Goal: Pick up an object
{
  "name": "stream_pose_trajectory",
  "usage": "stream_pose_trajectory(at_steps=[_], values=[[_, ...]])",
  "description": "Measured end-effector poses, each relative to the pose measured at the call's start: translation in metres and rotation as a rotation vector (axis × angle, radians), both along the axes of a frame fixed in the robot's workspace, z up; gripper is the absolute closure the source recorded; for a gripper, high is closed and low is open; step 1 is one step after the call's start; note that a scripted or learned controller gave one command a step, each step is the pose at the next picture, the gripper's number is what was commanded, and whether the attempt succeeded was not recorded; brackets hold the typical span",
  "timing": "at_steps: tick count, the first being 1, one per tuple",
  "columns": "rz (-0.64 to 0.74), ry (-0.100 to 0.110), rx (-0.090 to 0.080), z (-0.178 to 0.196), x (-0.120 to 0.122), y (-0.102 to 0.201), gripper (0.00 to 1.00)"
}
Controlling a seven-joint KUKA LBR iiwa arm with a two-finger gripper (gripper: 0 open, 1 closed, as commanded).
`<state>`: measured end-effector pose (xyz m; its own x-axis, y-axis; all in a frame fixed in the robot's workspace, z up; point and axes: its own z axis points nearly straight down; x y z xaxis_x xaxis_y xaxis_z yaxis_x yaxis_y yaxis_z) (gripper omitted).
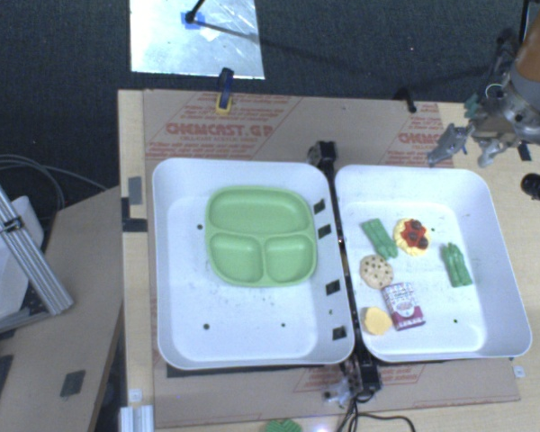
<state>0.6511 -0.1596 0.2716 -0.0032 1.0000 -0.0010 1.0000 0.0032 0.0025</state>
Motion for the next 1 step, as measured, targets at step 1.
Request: stream_pose_trajectory(at_steps=[1], values=[[0.003, 0.005, 0.002, -0.0849, -0.0039, 0.0242, 0.0]])
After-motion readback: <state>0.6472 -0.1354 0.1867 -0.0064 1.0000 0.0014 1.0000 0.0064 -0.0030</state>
